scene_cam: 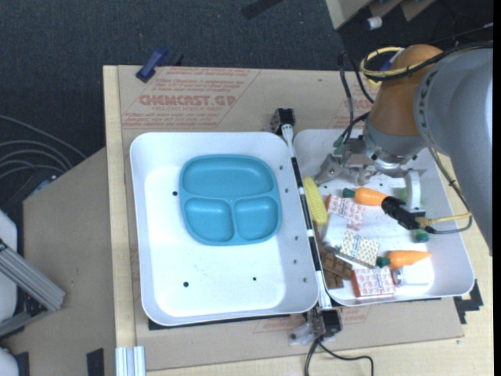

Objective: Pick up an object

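The grey arm [462, 108] with its orange band reaches over the right bin's [458, 269] far end. The left bin [149, 233] holds a blue divided plate [227, 197] near its far side. The gripper [368, 167] hangs low at the right bin's far left corner; whether it is spread or pinched cannot be told. Toys crowd this bin: a corn cob [315, 200] along the left wall, a carrot [371, 197] mid-bin, another carrot [407, 257] and small packets [360, 249] toward the near edge.

A divided tray [229, 197] lies in the left bin [149, 233]; the right bin [454, 265] holds packets [360, 249].
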{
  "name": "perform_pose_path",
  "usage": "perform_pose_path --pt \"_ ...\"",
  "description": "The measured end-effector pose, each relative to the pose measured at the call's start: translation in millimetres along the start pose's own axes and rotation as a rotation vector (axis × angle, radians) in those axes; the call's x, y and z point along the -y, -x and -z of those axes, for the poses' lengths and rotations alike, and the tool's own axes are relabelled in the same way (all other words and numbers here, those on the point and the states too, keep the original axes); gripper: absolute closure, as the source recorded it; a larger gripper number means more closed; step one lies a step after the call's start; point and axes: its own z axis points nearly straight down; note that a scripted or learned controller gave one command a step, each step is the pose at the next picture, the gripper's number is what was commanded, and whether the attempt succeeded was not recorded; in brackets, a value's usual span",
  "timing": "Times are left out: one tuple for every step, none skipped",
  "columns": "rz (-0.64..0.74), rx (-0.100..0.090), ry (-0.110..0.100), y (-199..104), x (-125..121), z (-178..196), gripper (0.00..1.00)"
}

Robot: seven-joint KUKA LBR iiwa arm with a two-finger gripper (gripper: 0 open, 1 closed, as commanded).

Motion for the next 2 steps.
perform_pose_path --pt "-0.001 -0.001 0.001 0.0 -0.4 10.2 1.0" --pt "-0.001 -0.001 0.001 0.0 -0.3 9.9 0.0"
